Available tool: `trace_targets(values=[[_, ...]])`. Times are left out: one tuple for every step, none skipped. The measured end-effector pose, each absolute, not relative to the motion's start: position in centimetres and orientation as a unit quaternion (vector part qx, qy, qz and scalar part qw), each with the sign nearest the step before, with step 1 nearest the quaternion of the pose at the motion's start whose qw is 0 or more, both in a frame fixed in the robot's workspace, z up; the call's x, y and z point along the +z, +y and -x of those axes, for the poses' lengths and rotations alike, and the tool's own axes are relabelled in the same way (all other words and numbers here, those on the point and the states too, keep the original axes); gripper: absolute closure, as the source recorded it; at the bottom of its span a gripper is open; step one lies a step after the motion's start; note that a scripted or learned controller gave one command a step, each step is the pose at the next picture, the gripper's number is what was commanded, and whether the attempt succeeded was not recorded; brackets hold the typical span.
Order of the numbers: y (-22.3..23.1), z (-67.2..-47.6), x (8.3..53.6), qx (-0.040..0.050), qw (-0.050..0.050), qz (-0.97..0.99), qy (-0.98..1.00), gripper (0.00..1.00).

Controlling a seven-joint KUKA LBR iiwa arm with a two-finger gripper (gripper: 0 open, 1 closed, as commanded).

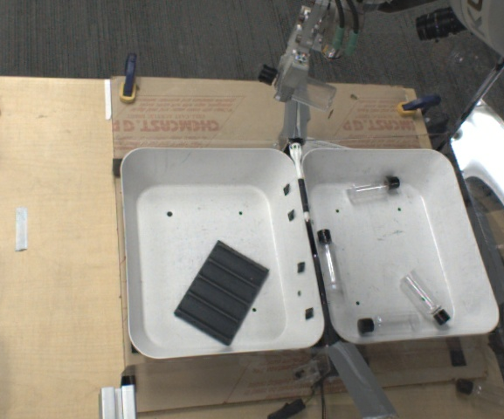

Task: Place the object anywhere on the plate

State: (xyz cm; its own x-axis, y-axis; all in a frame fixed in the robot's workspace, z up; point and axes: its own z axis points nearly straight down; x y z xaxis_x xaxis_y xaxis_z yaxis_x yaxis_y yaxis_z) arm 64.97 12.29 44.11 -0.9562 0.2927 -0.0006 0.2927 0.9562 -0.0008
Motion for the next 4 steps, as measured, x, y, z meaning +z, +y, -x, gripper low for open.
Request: trace_targets(values=[[5.2,-64.2,44.1,-0.0001,0.001,-0.035,0.999,1.0],[16.8,-64.0,44.1,0.0004,0.001,0.019,1.0,1.0],[10.6,-66.0,44.1,0.0004,0.002,0.182,0.983,1.0],[4.9,-66.0,44.1,0.0009,0.001,0.423,0.906,1.0]])
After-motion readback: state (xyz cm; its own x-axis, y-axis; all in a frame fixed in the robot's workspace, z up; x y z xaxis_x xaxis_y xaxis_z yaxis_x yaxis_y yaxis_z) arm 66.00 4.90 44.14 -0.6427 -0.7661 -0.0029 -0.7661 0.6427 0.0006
